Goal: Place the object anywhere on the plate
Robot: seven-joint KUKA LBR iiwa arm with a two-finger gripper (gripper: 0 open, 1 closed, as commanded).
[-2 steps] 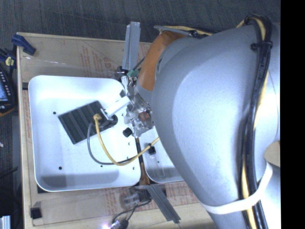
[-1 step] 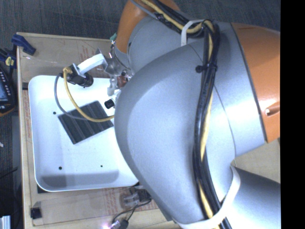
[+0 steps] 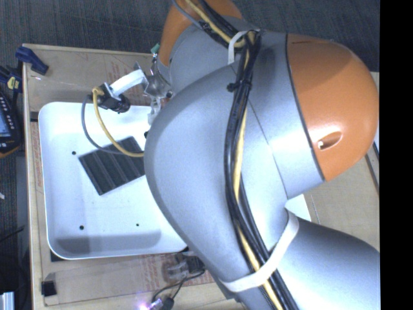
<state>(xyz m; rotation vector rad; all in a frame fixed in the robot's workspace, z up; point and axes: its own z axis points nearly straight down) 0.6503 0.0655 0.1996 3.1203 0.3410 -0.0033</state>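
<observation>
Cannot tell whether open or closed at the gripper (image 3: 155,89): sits at the far rim of the left bin (image 3: 64,237), mostly masked by the bulk of the arm (image 3: 258,173), with only a cluster of metal parts poking out beside a white fitting (image 3: 126,82). Cannot tell either whether anything is gripped there. Trails a yellow cable (image 3: 89,124) from that fitting, looping down over the bin floor and brushing the upper edge of a dark ribbed slab (image 3: 111,168). Lies flat, that slab, near the middle of the bin floor, turned at a slant to the bin walls, apart from the gripper and closer to the camera. Looks like the plate rather than the object, judging by its flat, broad shape, though cannot say so for sure; hides the right bin and anything in it behind the arm, so cannot place the object. Reads, on balance, as an early or middle step: reaching or carrying at the bin's far edge, with nothing yet seen resting on the slab. Calls next for a swing toward the slab, a descent square over its ribbed face, and a release low enough to stop a roll or bounce off the edge. Risks snagging the slab with the cable loop on the way across.
</observation>
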